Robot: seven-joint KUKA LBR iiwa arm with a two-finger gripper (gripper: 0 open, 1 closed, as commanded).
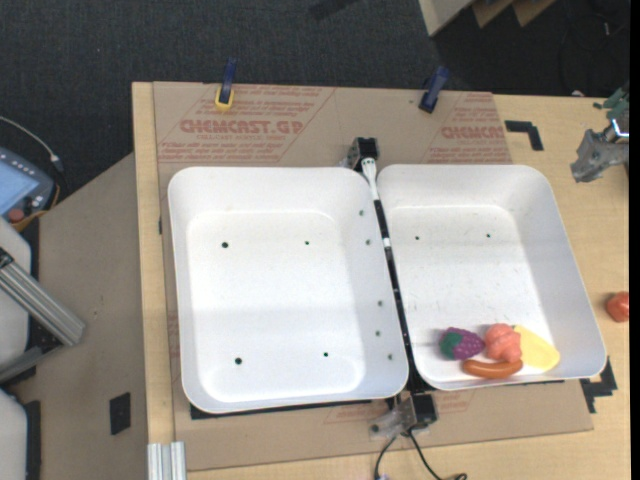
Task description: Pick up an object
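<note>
Camera view gives us the toy cluster (497, 350) in the near corner of the right bin (560, 268) — purple piece (461, 343), pink-orange piece (503, 342), yellow piece (540, 351), and an orange sausage (492, 368) lying across the bin's width. From the jaws (598, 154), which hang over the worktop (600, 228) beyond the bin's far right rim, the cluster lies nearer us and leftward, well apart. Their state we cannot tell. The left bin (200, 298) lies farther left.
</note>
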